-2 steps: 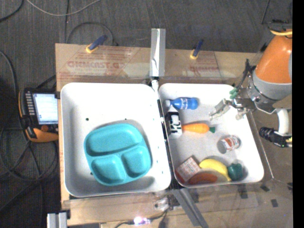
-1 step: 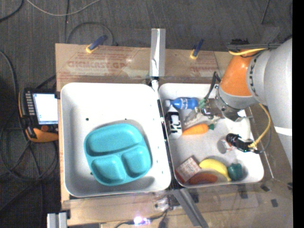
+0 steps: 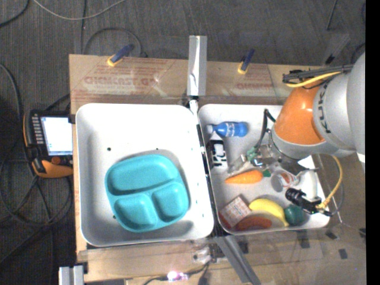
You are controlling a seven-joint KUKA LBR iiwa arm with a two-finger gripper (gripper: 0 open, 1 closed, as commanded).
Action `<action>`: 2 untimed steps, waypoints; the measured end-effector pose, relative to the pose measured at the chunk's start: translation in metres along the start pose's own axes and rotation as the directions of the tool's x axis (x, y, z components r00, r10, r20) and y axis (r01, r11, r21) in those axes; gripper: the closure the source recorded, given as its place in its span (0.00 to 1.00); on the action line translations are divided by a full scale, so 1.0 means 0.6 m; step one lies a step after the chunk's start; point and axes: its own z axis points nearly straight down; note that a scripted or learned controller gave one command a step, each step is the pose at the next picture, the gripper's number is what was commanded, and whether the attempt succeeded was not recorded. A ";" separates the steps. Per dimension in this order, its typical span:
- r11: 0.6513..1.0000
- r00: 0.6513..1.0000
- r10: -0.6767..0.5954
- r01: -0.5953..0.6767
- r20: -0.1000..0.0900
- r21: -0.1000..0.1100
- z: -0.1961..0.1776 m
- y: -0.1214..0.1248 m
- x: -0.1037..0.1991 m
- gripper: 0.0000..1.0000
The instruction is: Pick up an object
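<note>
The right bin (image 3: 209, 159) holds a blue bottle with a white cap (image 3: 230, 129), an orange carrot (image 3: 244, 177), a yellow banana (image 3: 268, 208), a small red and white box (image 3: 234, 207), a dark red item (image 3: 255, 223) and a green item (image 3: 295, 214). My gripper (image 3: 256, 156) hangs low in this bin, just above the carrot's right end and below the bottle. The grey arm with its orange band (image 3: 300, 123) covers the bin's upper right part.
The left bin (image 3: 89, 135) holds a turquoise divided tray (image 3: 147, 190) near its middle. A black and white item (image 3: 217, 151) lies by the wall between the bins. A metal post (image 3: 196, 64) stands behind the bins. A handheld pendant (image 3: 50, 140) sits left of the bench.
</note>
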 end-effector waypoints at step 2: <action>0.996 0.996 0.092 -0.092 0.003 -0.007 -0.002 -0.098 -0.028 0.00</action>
